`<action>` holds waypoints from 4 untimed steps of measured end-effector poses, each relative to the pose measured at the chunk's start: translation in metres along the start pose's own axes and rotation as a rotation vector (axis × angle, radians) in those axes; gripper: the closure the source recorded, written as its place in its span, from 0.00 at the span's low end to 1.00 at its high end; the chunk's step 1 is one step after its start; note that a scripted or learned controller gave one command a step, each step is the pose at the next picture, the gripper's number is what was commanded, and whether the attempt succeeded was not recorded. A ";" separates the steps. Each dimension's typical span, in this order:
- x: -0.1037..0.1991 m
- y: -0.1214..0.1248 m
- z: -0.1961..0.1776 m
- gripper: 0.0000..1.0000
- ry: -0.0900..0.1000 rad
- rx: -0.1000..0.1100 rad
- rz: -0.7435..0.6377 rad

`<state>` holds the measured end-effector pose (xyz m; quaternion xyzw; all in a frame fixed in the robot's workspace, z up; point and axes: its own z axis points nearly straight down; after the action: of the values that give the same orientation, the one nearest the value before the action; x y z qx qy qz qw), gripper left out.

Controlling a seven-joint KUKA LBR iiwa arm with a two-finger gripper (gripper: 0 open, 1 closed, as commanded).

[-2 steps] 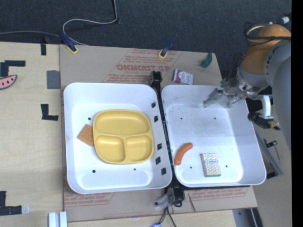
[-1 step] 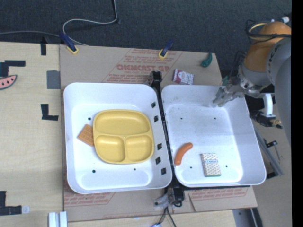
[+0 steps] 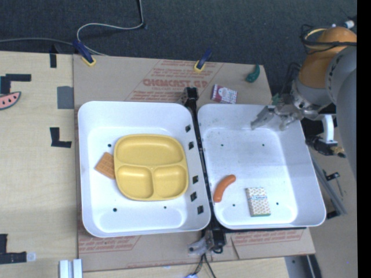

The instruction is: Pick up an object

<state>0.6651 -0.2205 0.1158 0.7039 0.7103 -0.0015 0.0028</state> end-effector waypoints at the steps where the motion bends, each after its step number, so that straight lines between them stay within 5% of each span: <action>1: 0.036 -0.010 0.029 0.00 0.003 0.000 0.008; 2: 0.036 -0.010 0.019 1.00 0.001 -0.003 0.006; 3: 0.036 -0.010 0.019 0.00 0.001 -0.003 0.006; 4: 0.037 -0.010 0.009 1.00 0.002 -0.003 0.006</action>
<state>0.6551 -0.1841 0.1062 0.7060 0.7082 0.0003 0.0031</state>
